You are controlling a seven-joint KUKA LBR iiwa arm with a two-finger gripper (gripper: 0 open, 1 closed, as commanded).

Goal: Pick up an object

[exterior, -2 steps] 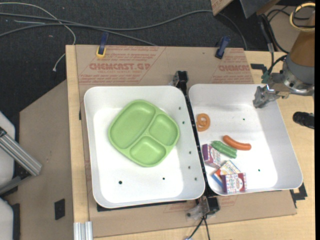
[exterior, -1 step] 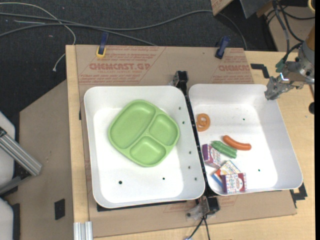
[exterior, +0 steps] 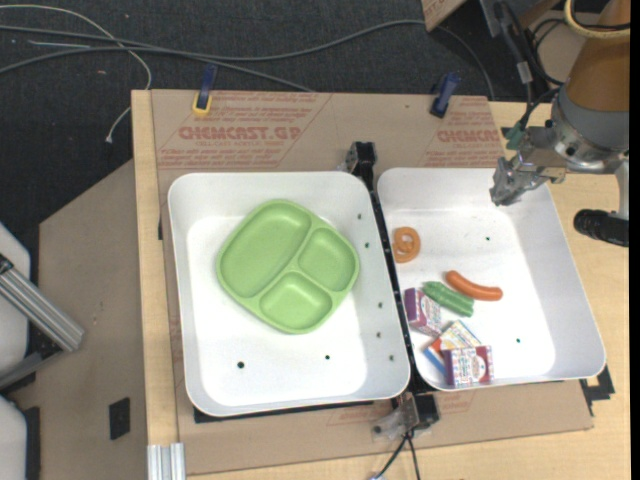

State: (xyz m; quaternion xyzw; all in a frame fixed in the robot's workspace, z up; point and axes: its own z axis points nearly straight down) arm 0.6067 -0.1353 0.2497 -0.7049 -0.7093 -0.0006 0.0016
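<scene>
The arm's tool hangs over the far right corner of the right bin, carrying nothing, so the pick is at the approach step. The hot dog lies near the bin's middle, its long axis slanting from far-left to near-right. The next move calls for travel toward the near edge, then descent across that axis.

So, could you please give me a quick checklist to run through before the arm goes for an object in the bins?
1. Objects in reach: hotdog, donut, green pod, cartons lie in the right bin: ok.
2. Gripper over that bin's far corner: ok.
3. Gripper above a target: not ok.
4. Finger opening: cannot tell.
5. Hotdog apart from pod: not ok, touching.
6. Plate in the left bin, out of the way: ok.
</scene>
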